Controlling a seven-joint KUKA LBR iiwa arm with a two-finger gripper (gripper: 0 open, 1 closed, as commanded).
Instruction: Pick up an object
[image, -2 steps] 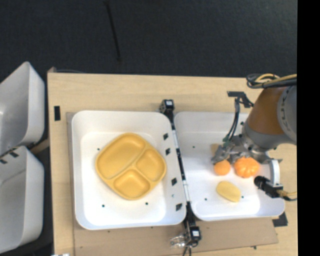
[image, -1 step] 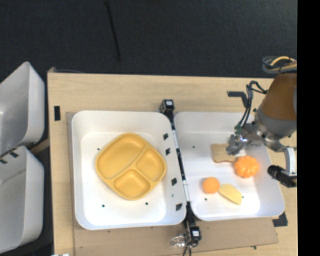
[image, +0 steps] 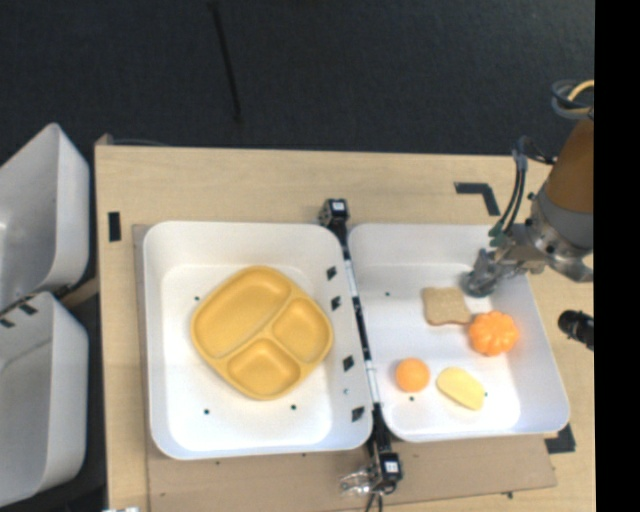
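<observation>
The right bin (image: 400, 258) holds a tan toast-like slice (image: 444, 306), an orange pepper-shaped toy (image: 493, 333), a small orange ball (image: 412, 375) and a pale yellow lemon-shaped piece (image: 460, 388). My gripper (image: 482, 277) hangs over the bin's upper right part, just up and right of the tan slice and above the pepper toy. Nothing shows between its tips.
The left bin (image: 170, 400) carries a yellow three-compartment plate (image: 261, 331). Small black clips line the divider (image: 352, 320) between the bins. The arm's orange band (image: 575, 180) and cables sit at the right edge. White chair-like shapes (image: 35, 220) stand left of the bench.
</observation>
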